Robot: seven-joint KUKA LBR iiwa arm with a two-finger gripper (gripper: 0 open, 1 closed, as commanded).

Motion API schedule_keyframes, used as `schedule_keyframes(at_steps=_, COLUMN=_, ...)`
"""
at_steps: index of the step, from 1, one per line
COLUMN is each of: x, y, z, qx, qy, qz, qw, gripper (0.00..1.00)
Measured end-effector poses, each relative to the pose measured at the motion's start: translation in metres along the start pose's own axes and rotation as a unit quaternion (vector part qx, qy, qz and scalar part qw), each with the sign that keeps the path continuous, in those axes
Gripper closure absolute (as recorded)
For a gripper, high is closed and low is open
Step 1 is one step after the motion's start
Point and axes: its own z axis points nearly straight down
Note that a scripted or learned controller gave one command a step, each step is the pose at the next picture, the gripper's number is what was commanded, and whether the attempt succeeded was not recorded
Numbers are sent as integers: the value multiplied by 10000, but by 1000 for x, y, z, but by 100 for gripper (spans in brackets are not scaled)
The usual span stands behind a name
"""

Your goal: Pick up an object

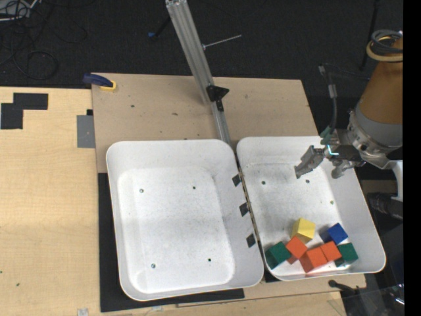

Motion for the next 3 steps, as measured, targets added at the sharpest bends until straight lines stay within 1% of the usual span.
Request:
schedule_keyframes(at_steps=1, x=-2, y=0, z=-2, qx=-18, qy=-3, qz=20, qw=10000, gripper=0)
schedule_keyframes(at_steps=2, x=8, y=-2, z=55, qx=6, qy=1, qz=28, qw=10000, gripper=0)
schedule_keyframes(at_steps=3, x=0, y=-10, z=113, qx=15, qy=0, qz=14, qw=10000, gripper=0)
